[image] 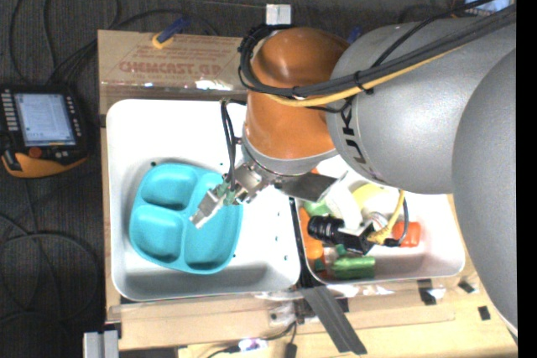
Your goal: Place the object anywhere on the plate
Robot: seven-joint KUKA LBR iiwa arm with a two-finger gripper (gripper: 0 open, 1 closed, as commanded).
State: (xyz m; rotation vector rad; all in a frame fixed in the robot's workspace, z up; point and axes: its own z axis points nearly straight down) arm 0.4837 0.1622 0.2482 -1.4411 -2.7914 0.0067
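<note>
From my screen, the jaws (pixel 211 205) hung above the turquoise three-section plastic plate (pixel 180 218) at its three o'clock rim, possibly pinching something small and green, so I judged placement unfinished.

One fixed camera looks down from above the counter (pixel 210 323) at a slant, taking in both white bins: the left bin (pixel 126 130) and the right bin (pixel 445 260) sit side by side across the frame. The grey arm (pixel 436 105) enters from the right and looms close to the lens. Dark floor (pixel 50 12) borders the top and left.
</note>
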